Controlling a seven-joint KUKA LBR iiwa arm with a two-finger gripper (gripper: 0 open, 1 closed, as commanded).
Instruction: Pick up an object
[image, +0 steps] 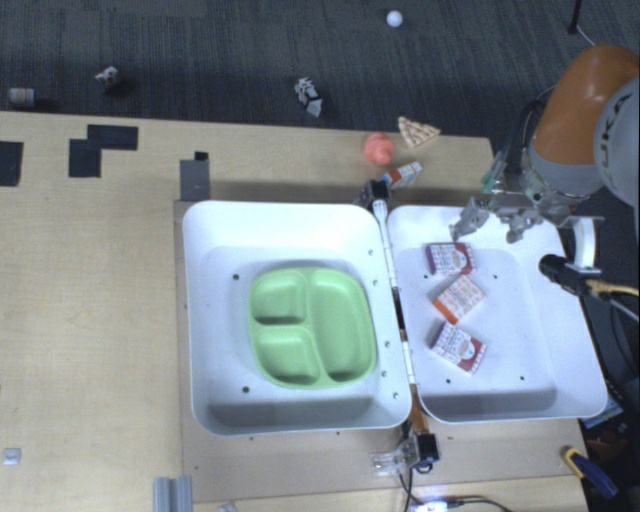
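You're at the approach step: your gripper (492, 217) hovers with fingers spread apart and empty over the right bin (560, 330), near its far edge. Three small packets lie in that bin; the nearest packet (448, 259) sits just beside the fingers. Next, I judge, centre over it and descend.

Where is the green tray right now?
The green tray lies in the left bin, roughly centred, across the divider from the three small packets in the right bin.
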